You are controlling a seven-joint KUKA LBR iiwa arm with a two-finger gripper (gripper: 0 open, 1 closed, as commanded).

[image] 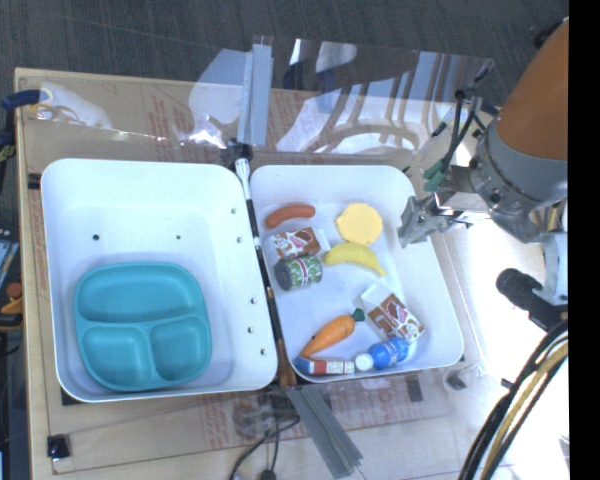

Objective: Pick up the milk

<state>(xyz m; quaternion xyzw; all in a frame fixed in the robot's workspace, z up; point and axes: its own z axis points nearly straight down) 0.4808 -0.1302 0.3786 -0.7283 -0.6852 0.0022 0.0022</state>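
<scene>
Milk low in the right bin, near its front edge, between carrot and wall; tool above right rim, grip impossible to tell.

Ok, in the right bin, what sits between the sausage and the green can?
A small brown-and-white carton lies between the sausage and the green can, as the camera view shows.
</scene>
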